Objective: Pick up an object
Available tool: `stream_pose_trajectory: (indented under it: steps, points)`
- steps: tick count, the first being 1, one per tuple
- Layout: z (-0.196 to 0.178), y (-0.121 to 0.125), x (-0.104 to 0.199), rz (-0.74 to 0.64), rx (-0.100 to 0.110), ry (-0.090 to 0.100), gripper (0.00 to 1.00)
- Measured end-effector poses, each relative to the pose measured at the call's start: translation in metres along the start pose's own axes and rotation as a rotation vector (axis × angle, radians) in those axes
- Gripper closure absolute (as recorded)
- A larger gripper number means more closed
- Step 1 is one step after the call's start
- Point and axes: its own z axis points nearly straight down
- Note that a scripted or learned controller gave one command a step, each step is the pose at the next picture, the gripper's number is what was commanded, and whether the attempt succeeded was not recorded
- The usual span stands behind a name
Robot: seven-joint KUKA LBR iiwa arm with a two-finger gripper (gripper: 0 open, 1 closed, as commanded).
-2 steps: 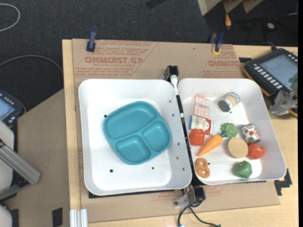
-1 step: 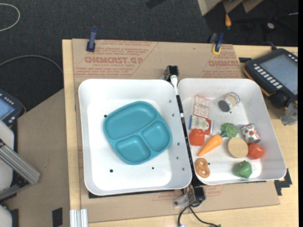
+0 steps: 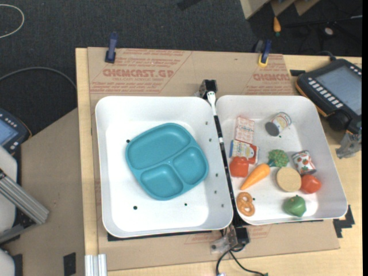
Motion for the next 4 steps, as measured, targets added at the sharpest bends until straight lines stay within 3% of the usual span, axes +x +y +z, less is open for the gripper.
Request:
stream_pose_trajectory:
  steps: [1,2,3,4]
  points:
    - [0.021,0.0,0.001,-0.001,-0.001,0.0,1.0]
    - [-0.025,0.002,0.092,-0.011,-0.01,-0.001,1.0]
    - [-0.092,0.0,0.272,-0.022,-0.012,0.003,1.0]
    - [0.012,-0.001,0.319,-0.007,0.006,-0.002,1.0]
